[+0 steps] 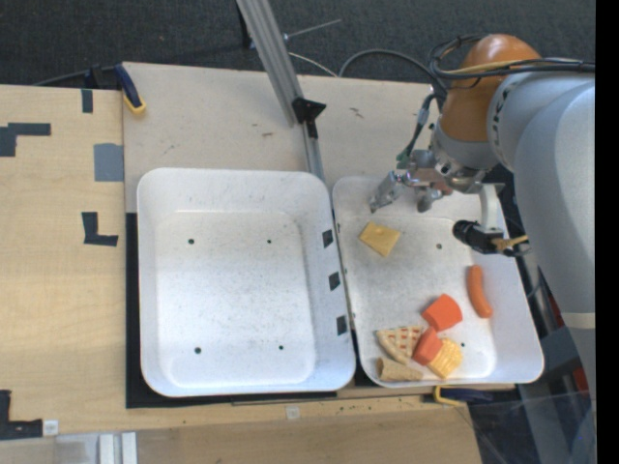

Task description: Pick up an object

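Tool (404,195) hangs over far end of right bin (513,356), fingers spread apart, nothing btwn them. Yellow cheese wedge (380,239) lies on bin floor just near of the tool, not touching. Sausage (478,291) by right wall. At near end, bunched: orange block (443,311), waffle piece (398,340), corn cob (446,358). Left bin (164,259) sits alongside on counter (213,114).
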`<state>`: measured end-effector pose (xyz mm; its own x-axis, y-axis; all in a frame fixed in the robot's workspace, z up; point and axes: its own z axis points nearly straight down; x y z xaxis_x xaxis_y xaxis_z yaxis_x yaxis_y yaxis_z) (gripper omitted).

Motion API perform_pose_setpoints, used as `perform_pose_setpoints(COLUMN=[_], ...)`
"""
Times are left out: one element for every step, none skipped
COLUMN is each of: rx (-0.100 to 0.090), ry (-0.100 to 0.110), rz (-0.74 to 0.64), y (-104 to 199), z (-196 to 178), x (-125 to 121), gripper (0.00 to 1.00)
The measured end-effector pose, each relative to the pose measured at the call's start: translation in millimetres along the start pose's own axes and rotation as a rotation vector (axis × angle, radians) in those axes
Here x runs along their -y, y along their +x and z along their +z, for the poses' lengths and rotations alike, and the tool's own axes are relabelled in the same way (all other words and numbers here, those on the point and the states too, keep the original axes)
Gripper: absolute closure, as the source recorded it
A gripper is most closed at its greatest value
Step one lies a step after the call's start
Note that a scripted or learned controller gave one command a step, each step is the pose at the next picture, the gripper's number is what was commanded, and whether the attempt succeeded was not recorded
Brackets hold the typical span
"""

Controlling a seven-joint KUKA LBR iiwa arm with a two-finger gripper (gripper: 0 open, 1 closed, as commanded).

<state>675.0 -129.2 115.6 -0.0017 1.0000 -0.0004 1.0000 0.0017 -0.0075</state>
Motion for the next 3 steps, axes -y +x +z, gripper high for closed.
perform_pose_setpoints(rx=[0.000,0.000,0.001], ry=[0.009,0.009,-0.014], rz=[0.002,0.000,-0.001], y=[-0.4,0.1,2.5], z=[28.9,18.5,-43.4], x=[2.7,2.7,-4.9], gripper=[0.00,1.00,1.00])
